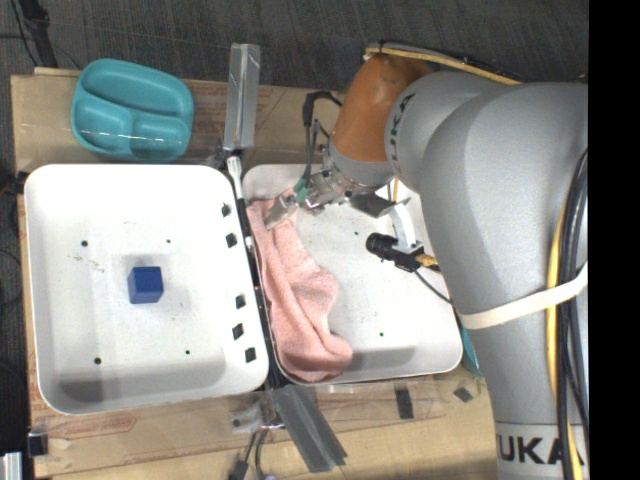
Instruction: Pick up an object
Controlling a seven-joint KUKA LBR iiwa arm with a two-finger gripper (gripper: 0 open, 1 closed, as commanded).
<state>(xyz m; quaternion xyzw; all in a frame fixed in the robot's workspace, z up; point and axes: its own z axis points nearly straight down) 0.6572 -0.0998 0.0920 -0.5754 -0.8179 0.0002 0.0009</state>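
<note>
The gripper [298, 200] sits at the pink cloth's [298, 298] top end along the right bin's [420, 353] left wall; whether it grips is unclear. A blue block [146, 284] lies in the left bin [60, 218], with open floor around it.

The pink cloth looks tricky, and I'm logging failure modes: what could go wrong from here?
1. The gripper sits at the pink cloth's top corner, so a thin pinch may slip off.
2. The cloth lies along the right bin's left wall, so lifting could drag it over the divider toward the blue cube.

Bright, even overhead lighting; soft shadows inside the white bins [60, 268]; mild glare on plastic; slightly soft, grainy focus.
</note>
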